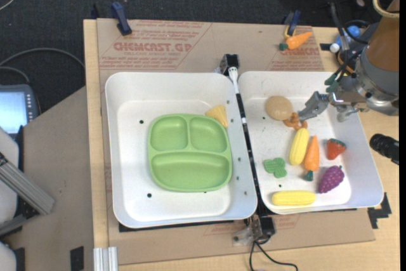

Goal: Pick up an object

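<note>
The right bin (361, 136) holds several toy foods. A tan potato-like lump (278, 106) lies at the back, with a small orange piece (293, 120) just in front of it. Toward the front lie a yellow corn cob (299, 146), a carrot (311, 153), a strawberry (335, 148), purple grapes (330, 179), a green leafy piece (275, 166) and a yellow banana-like piece (293, 198). My gripper (306, 111) reaches in from the right. It hangs low, just right of the tan lump and above the corn cob's far end. I see nothing held.
The left bin (127, 136) carries a green divided plate (189, 152) and a yellow wedge (218, 115) near its right wall. A toy carrot (295, 41) lies on the board behind the bins. Clamps (120, 17) stand at the board's back edge.
</note>
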Controlling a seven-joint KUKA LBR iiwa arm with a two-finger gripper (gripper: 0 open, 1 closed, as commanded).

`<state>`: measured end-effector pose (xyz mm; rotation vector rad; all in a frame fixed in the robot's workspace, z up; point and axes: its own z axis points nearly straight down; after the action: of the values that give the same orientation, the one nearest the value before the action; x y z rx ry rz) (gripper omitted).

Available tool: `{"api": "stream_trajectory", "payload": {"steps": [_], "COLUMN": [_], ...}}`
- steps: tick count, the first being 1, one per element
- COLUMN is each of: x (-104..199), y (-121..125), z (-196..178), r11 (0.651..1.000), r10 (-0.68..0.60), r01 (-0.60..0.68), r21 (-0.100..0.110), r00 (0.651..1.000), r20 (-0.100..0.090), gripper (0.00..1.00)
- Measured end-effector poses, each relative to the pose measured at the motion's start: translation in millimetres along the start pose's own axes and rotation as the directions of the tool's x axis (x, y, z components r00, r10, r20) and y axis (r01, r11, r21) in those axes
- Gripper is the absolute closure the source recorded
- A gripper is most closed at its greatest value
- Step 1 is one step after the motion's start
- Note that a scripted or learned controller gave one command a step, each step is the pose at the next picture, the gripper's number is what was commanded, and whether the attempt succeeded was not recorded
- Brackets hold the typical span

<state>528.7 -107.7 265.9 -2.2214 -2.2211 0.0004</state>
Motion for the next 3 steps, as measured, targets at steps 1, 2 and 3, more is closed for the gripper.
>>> {"api": "stream_trajectory", "payload": {"steps": [1,2,3], "x": [-50,-57,-57], "y": [33,34,36], "z": [71,188,170], "r11": [1.000,1.000,1.000], "r10": [0.003,0.001,0.002], "r01": [-0.003,-0.001,-0.002], "r21": [0.003,0.006,-0.004], "r00": [1.000,1.000,1.000], "r20": [0.000,-0.002,0.001], "gripper": [0.00,0.00,1.00]}}
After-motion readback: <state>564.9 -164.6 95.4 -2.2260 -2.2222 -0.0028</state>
